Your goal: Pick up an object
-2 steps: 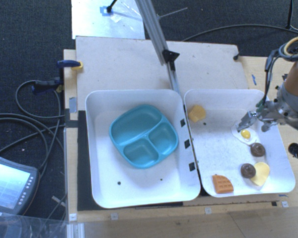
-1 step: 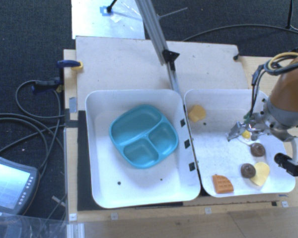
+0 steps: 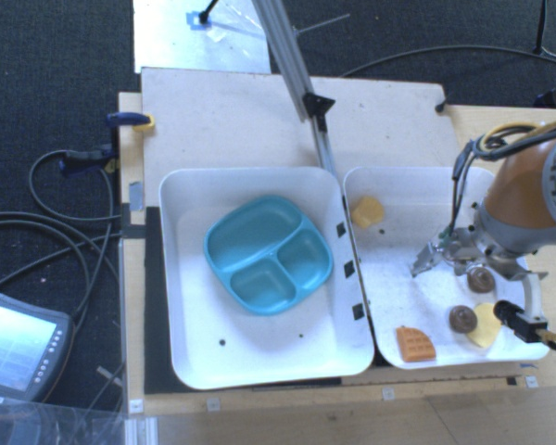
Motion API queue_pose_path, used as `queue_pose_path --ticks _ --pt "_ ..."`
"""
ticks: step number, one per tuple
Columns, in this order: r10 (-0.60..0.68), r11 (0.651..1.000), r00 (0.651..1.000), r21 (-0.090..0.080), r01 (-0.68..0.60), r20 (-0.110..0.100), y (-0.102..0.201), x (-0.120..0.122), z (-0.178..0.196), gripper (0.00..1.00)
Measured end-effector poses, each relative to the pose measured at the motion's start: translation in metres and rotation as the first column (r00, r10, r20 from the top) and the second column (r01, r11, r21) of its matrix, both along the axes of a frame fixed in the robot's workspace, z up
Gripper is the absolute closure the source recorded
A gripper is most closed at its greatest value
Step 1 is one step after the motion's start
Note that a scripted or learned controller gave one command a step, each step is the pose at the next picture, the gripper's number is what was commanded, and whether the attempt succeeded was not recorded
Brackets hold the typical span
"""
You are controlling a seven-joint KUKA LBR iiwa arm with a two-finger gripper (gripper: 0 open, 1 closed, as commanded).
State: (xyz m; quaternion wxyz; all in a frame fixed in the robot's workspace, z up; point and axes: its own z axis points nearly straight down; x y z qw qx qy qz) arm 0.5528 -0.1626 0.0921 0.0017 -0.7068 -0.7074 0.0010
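Where the frame's bottom edge cuts the bench, the nearest item is an orange cracker-like square (image 3: 414, 344) at the right bin's (image 3: 389, 248) lower rim. Just up and right of it: a brown round piece (image 3: 462, 319) touching a pale yellow piece (image 3: 486, 326). A second brown round piece (image 3: 481, 281) lies a little above those, right under the wrist hardware.

The gripper (image 3: 426, 260) is low in the right bin, mid-right of frame, fingers pointing left. Whether the fingers are apart or together, I cannot tell (too small and blurred). Nothing visibly between them. The arm (image 3: 528, 193), orange band showing, comes in from the right edge.

Further up the same bin, near its upper left corner, a yellow chunk (image 3: 367, 212) lies well apart from the gripper.

The left bin (image 3: 181, 276), centre of frame, holds a teal divided plate (image 3: 268, 253) with three compartments, lying flat and turned at an angle.

Lower left of frame: a teach pendant (image 3: 18, 346) with lit screen, and black cables (image 3: 46, 239) looping above it. A blue-handled clamp (image 3: 130, 119) grips the board's left edge, upper left. A grey metal pole (image 3: 287, 49) runs diagonally from top centre down to the seam between bins.
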Motion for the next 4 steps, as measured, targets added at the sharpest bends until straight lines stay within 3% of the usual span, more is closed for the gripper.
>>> queue_pose_path --ticks 1,3,4 --pt "-0.001 1.0 1.0 -0.001 0.001 0.006 0.0 0.001 0.014 1.0" --pt "0.006 1.0 1.0 -0.004 -0.006 0.013 -0.004 0.009 0.14 1.0" --pt "0.006 1.0 1.0 -0.002 -0.006 0.01 -0.004 0.01 0.173 1.0"
